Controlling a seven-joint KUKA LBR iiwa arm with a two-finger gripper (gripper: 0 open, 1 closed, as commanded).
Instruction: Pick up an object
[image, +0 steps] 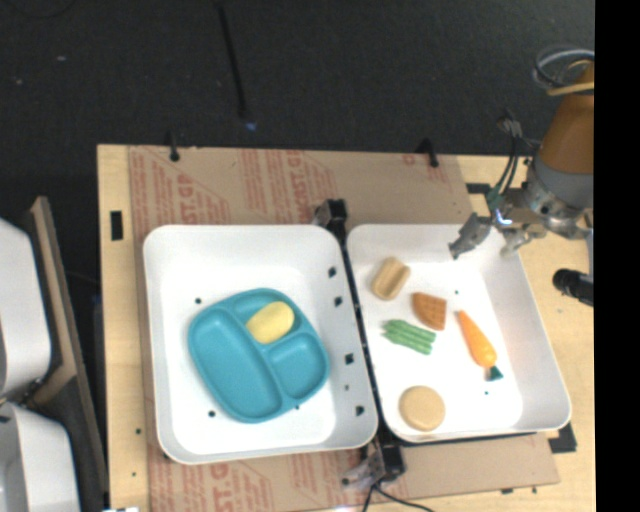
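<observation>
The right bin (530, 400) holds a tan bread roll (390, 278), an orange wedge-shaped piece (430, 309), a green bean pod (410, 336), an orange carrot (478, 343) and a round tan cookie (422, 407). In the left bin (170, 400) lies a blue divided plate (255, 365) with a yellow lemon-like piece (269, 321) in its upper compartment. My gripper (490, 235) hangs over the right bin's far right corner, its fingers spread open with nothing between them, well apart from the food items.
Both bins sit on a cardboard-covered bench (230, 185). A black clip (332, 213) stands at the far end of the seam between the bins. White equipment (20, 330) lies off the bench to the left.
</observation>
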